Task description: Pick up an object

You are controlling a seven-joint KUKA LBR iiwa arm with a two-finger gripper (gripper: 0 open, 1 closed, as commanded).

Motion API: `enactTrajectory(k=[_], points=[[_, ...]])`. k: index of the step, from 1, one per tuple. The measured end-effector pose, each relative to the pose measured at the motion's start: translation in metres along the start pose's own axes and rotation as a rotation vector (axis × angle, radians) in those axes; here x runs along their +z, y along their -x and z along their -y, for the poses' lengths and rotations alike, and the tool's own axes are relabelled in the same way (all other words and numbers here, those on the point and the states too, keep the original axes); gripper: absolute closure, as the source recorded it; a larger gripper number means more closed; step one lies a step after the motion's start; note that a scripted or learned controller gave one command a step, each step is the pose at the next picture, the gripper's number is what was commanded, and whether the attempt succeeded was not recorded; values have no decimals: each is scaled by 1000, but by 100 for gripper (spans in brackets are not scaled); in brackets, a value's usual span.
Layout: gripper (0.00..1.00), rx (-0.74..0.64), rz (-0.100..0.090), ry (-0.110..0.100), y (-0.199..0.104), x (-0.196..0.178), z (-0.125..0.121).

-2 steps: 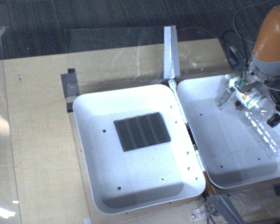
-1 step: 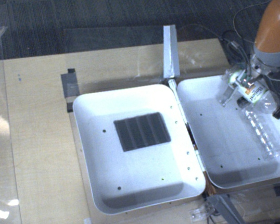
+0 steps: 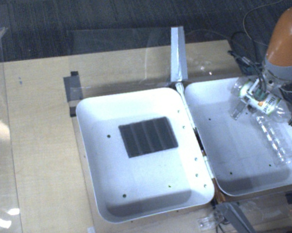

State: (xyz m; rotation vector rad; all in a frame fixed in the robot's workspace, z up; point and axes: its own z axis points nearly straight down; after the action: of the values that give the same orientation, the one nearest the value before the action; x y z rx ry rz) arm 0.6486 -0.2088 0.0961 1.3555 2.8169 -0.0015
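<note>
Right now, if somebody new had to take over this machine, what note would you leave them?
Gripper: low over the right bin's upper right area; whether its fingers are open or shut can't be made out.
Things: a dark ribbed rectangular block lies flat near the middle of the left bin. Something clear, hard to identify, lies in the right bin beneath and below the gripper.
Done: nothing visibly lifted.
Left: grasp an object and raise it.

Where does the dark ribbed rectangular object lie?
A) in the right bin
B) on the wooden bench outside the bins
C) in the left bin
C: the dark ribbed object lies flat near the middle of the left bin.
</note>
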Motion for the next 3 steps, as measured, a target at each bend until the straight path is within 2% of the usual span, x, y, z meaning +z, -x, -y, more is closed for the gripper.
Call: enactTrajectory(k=[1,2,3], points=[[0,-54,-4,3,7,-142,-13],[0,-210,-9,1,-16,-103,14],[100,-211,-2,7,-16,-115,11]])
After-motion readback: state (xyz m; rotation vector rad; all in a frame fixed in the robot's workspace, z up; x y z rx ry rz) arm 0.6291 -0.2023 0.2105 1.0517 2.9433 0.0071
